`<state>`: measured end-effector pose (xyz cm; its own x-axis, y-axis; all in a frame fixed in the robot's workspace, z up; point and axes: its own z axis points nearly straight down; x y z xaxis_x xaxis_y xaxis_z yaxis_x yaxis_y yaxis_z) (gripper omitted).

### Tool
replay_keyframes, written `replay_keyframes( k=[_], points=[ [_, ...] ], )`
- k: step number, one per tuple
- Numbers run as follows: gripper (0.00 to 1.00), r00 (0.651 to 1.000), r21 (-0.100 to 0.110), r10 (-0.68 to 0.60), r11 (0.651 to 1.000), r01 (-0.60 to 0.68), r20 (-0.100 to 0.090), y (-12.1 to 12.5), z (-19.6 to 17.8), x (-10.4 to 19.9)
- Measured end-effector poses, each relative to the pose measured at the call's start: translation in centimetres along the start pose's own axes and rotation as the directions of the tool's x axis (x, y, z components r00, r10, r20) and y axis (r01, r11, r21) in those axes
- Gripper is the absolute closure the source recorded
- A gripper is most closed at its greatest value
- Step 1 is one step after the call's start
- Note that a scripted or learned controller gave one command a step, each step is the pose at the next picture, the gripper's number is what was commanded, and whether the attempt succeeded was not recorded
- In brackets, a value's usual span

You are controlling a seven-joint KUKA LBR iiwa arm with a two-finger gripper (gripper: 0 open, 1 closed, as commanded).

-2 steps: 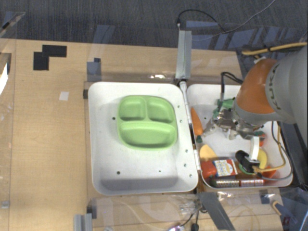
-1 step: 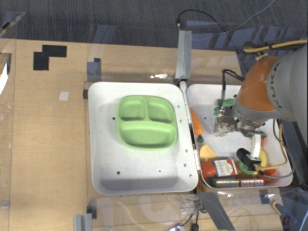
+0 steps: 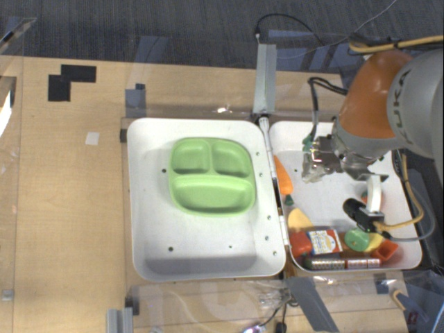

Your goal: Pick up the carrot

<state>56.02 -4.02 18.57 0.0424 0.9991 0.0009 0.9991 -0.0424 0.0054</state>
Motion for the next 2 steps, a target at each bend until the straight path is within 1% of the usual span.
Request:
replay_keyframes(
  k=[1,2],
  points=[
    [1.0,0.943,0.001,-0.332,0.943,0.332,0.0,-4.5,0.0,-2.4],
    [1.0,0.965,0.001,-0.262,0.965,0.262,0.0,0.2,0.0,-0.8]
  ],
)
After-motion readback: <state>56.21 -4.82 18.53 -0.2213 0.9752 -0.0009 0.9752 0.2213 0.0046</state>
